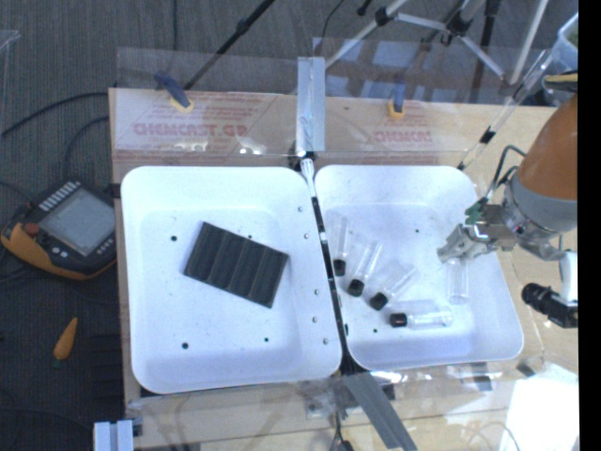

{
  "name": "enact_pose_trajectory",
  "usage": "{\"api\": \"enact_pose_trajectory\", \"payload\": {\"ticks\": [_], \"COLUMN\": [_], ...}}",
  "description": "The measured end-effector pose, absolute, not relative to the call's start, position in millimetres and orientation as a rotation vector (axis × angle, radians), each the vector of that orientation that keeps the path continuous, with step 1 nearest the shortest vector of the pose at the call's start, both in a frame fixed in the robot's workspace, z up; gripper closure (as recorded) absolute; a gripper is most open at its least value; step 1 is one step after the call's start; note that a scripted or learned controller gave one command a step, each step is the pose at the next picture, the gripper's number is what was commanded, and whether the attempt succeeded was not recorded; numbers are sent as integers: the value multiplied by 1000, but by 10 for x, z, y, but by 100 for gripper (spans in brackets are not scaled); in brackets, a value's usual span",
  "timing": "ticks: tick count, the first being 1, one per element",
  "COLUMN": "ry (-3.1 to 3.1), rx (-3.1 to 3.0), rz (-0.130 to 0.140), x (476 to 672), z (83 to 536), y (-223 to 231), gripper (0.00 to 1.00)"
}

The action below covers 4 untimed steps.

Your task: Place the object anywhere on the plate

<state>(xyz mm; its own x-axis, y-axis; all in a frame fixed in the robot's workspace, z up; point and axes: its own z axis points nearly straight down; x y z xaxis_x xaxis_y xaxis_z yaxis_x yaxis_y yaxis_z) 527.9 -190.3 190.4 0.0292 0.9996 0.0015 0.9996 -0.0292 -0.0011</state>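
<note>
we'd drop the gripper (458, 248) straight onto one clear vial (458, 281) just below it in the right bin (423, 181) (jaw gap we cannot tell), avoiding its neighbours, then carry it to the plate (235, 264) in the left bin (150, 205).

Off to the left, on the dark carpet (56, 83), a handheld controller (61, 228) with an orange rim and grey screen sits beside the tabletop (211, 125), its black cable (47, 120) curling away. Just below it lies a small orange tool (64, 338). Up top right, tripod legs (441, 17) spread wide.
</note>
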Motion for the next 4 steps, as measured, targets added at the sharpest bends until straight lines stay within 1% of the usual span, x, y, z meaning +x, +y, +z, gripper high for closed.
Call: {"api": "enact_pose_trajectory", "payload": {"ticks": [1, 2, 3, 4], "ry": [-2354, -2199, -2368, -2474], "rx": [-2078, -2241, -2067, -1937], "rz": [2, 6, 7, 5], "x": [5343, 5863, 6646, 6678], "z": [2049, 1822, 1829, 1819], "y": [-1050, 139, 698, 1620], "gripper": [100, 100, 100, 100]}}
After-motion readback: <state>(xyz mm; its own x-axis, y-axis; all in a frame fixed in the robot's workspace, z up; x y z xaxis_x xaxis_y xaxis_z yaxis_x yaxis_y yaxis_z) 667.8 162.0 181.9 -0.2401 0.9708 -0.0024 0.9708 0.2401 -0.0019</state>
